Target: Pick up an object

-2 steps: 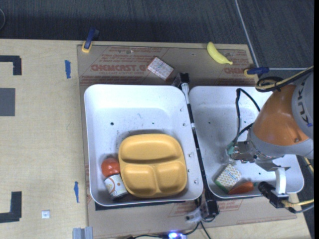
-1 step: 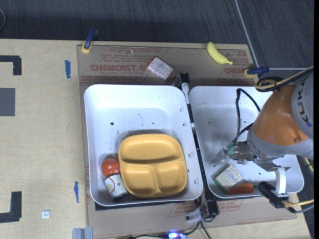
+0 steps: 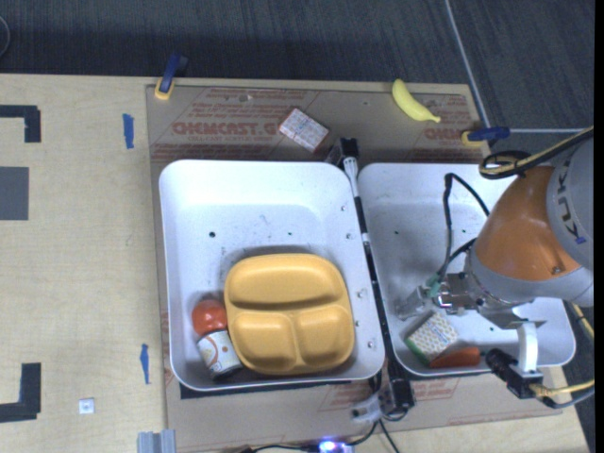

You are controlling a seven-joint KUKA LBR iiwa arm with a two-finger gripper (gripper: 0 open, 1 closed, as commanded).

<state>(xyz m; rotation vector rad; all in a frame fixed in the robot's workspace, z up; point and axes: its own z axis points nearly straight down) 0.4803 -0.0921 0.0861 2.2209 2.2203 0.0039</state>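
Note:
My gripper (image 3: 422, 298) hangs low in the right bin (image 3: 406, 182), near its front left part, under the orange wrist band (image 3: 528, 234). Just in front of it lies a small speckled packet with a green edge (image 3: 432, 336), and beside that a red oblong thing (image 3: 458, 357) against the front wall. The gripper is just above and behind the packet; I cannot see whether it touches it. The left bin (image 3: 189, 173) holds a large yellow compartment tray (image 3: 288, 310), a red-orange ball-like thing (image 3: 209, 315) and a small white can (image 3: 217, 350).
A yellow banana (image 3: 413, 101) and a small checkered box (image 3: 302, 128) lie on the cardboard behind the bins. Blue clamps (image 3: 170, 72) (image 3: 486, 135) sit at the cardboard's back corners. Black cables (image 3: 453, 215) loop over the right bin.

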